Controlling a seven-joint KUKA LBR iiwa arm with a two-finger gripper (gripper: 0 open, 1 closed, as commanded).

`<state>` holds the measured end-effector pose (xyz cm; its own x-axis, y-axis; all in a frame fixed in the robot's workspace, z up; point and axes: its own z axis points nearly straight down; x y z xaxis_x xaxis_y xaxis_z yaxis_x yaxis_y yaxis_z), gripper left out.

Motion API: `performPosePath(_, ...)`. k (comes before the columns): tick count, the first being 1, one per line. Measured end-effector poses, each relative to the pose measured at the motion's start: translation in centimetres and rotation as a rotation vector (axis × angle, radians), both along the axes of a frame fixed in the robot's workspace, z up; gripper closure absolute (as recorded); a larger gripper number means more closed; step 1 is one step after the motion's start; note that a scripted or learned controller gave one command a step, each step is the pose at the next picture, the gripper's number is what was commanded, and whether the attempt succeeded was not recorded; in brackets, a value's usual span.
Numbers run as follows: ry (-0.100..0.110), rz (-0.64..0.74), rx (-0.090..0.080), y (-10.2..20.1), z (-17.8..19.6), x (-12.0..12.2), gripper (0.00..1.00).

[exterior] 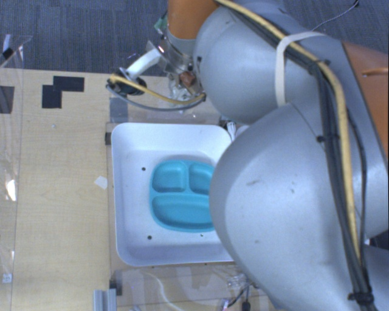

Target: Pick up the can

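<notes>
My gripper (180,84) hangs at the top of the camera view, just beyond the far rim of the left white bin (130,200). Its wrist carries an orange band (185,15) and a yellow cable (152,91) loops beside it. The bulky grey arm (292,182) covers the right half of the view, hiding the bin's right side and whatever lies past it. Nothing can be seen held at the gripper.
A light blue divided plate (176,194) lies in the middle of the left bin, partly under the arm. The pale wooden bench (55,182) stretches to the left, with black marker shapes (61,90) near its far edge. Loose wires (234,294) run along the front.
</notes>
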<state>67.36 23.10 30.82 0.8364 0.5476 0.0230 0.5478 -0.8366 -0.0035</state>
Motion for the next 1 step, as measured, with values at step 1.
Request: performPosePath(1,-0.003,-0.001,0.004,-0.11,1.12,0.13,1.0)
